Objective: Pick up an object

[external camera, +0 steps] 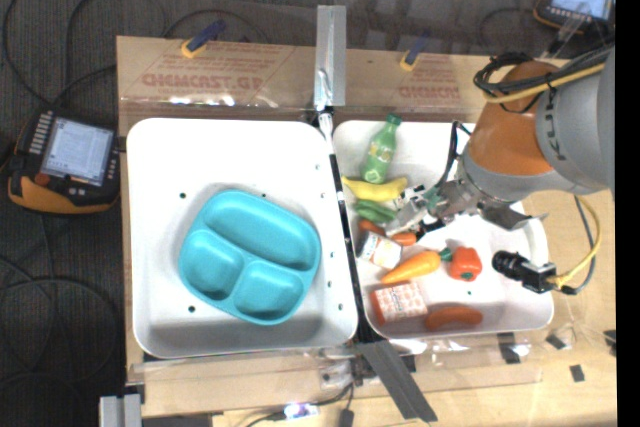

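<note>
Over the right bin (520, 310), from the one camera above the bench, the arm reaches in with its orange band above the wrist, and the gripper (418, 205) hangs low among the toy food crowded along that bin's left wall. From where I stand I cannot tell whether the pincer is released or clenched, and nothing plainly sits in it.

Just beside it lie a yellow banana (375, 188) and a green pepper (374, 210), both against the left wall. A green bottle (381, 149) lies toward the far left corner. Nearer the front edge are an orange carrot (412, 265), a small red-orange pepper (462, 262), a red-and-white carton (398, 301) and a red sausage (452, 318). A small white piece (381, 249) sits between the green pepper and the carrot.

The left bin (150, 175) carries a turquoise divided plate (250, 255) in its middle, well apart from the arm.

My guess is the banana or green pepper is the target, being closest. To do this well, I'd say the arm should descend straight over one piece, keeping off the bin wall and the neighbours touching it. The banana looks the easier catch across its narrow width. A slow, vertical lift would show quickly whether anything came along.
</note>
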